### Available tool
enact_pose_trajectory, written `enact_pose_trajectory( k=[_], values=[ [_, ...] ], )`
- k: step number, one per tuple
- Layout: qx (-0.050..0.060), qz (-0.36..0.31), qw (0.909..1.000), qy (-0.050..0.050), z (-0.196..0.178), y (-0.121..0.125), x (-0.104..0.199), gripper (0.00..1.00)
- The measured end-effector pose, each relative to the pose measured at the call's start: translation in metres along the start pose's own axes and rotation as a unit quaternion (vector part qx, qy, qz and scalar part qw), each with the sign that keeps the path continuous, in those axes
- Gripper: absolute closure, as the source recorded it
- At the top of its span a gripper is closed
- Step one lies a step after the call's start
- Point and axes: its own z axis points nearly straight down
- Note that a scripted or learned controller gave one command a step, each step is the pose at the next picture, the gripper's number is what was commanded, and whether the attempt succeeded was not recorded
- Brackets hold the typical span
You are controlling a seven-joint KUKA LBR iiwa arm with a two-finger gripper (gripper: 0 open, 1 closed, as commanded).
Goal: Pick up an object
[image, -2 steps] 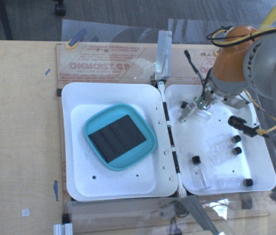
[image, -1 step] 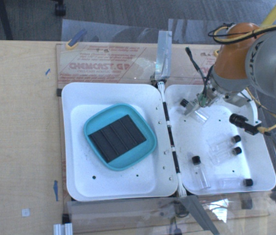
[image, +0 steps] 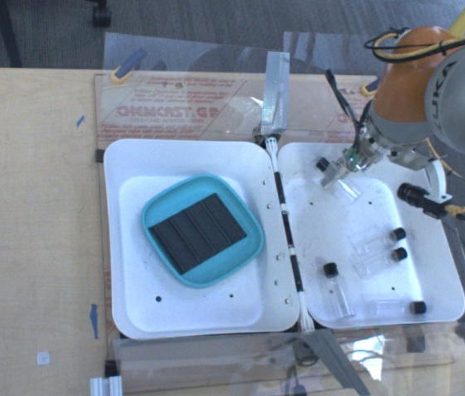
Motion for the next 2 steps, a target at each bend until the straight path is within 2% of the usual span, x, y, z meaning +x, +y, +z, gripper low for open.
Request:
enact_pose_trajectory(
  k=[1, 2],
  values=[
    [0.005, -0.027, 0.9996, 0.003, 0.0265, 0.0038, 0.0092, 1.00],
    [0.006, -0.027, 0.9996, 0.007, 0.0261, 0.0043, 0.0119, 0.00]
  ],
)
